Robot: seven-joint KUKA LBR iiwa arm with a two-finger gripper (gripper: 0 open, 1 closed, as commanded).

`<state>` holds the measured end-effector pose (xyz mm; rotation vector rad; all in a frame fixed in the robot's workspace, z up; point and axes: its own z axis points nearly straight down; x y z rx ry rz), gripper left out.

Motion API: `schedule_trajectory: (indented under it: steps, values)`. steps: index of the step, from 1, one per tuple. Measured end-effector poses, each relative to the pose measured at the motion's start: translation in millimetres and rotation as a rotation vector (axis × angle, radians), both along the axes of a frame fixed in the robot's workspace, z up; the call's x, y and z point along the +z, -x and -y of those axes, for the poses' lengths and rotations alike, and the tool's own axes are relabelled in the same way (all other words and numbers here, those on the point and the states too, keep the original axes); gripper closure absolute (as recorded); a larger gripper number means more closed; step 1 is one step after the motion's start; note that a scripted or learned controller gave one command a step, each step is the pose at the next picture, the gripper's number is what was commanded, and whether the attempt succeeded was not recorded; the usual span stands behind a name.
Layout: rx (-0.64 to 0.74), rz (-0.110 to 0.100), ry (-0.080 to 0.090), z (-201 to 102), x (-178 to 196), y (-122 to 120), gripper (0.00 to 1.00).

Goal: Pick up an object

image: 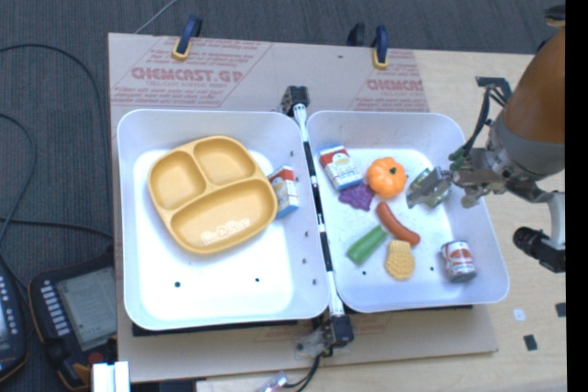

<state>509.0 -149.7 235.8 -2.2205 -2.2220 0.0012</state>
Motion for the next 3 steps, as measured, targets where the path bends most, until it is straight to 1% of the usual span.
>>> schedule_trajectory:
  steps: [1,2,3]
  values:
    - [0.0,-0.001,-0.001,34,-141,-25,0.0]
    - [-0.002,0.014,0.006,11,-147,21,0.0]
    - [-0.002,0.015,0.004,11,-137,20,1.0]
